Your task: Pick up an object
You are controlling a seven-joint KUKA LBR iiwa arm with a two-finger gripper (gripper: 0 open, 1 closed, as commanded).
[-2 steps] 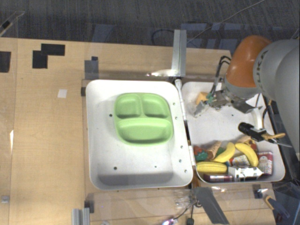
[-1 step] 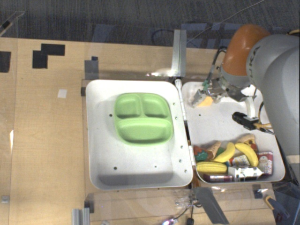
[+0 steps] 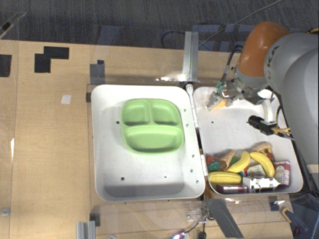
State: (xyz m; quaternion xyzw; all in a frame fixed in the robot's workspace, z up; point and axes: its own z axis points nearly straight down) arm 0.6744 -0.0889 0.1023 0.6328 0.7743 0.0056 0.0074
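Note:
My gripper [image 3: 218, 100] hangs over the far left corner of the right bin [image 3: 234, 118], above bare white floor, with nothing visible in it. The loose objects lie heaped along that bin's near edge, well apart from the gripper. The heap includes a yellow banana [image 3: 224, 177], two more banana-shaped pieces [image 3: 256, 161], a tan cone-like piece [image 3: 227, 158], a small red item [image 3: 213, 161] and a white bottle-like item [image 3: 262, 183]. The orange band [image 3: 259, 46] and grey body of the arm cover the bin's far right corner.
The left bin [image 3: 107, 148] holds a green divided plate [image 3: 152, 125] near its middle. A metal post [image 3: 190, 54] stands behind the ridge between the bins. A black part with cables [image 3: 262, 125] hangs by the right bin's right wall.

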